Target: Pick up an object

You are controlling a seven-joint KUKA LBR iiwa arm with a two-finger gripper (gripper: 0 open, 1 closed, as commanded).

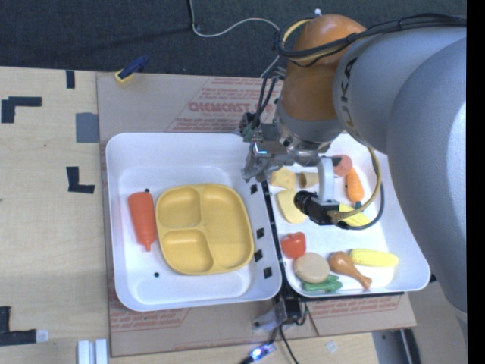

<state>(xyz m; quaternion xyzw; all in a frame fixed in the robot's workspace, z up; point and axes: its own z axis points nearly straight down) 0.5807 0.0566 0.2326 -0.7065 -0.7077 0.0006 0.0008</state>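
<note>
Above the right bin point(402, 237) hangs the gripper point(298, 167) — open or closed, I cannot tell.

In the left white bin point(115, 161) I see an orange sausage-shaped plastic toy point(142, 220) lying flat, just beside the left edge of a yellow three-compartment plastic plate point(204, 227). In the right white bin point(415, 270), a small red plastic tomato-like toy point(293, 244) sits by the inner wall. Just in front of it is a round tan bun toy point(311, 268). A brown plastic drumstick point(350, 268) lies slantwise, touching a yellow corn cob toy point(374, 258). Farther back are an orange carrot toy point(353, 185) and a pale yellow cheese-like piece point(289, 208), both partly hidden.
</note>
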